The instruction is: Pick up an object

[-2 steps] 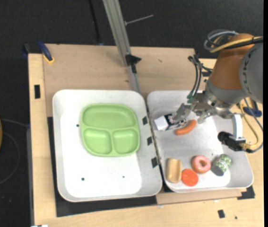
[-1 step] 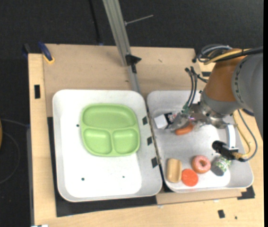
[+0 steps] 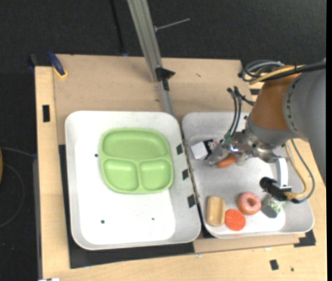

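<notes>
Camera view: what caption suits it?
Robot gripper reaches into right bin of toy food; green divided plate fills the left.

No readable text anywhere.
From where I stood, nothing on the bins, the green plate or the tabletop carried a label, brand, number or sign that could be read.

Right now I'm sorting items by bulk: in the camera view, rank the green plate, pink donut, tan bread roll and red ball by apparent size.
1. Green plate
2. Bread roll
3. Donut and red ball: look alike, unranked.
</notes>
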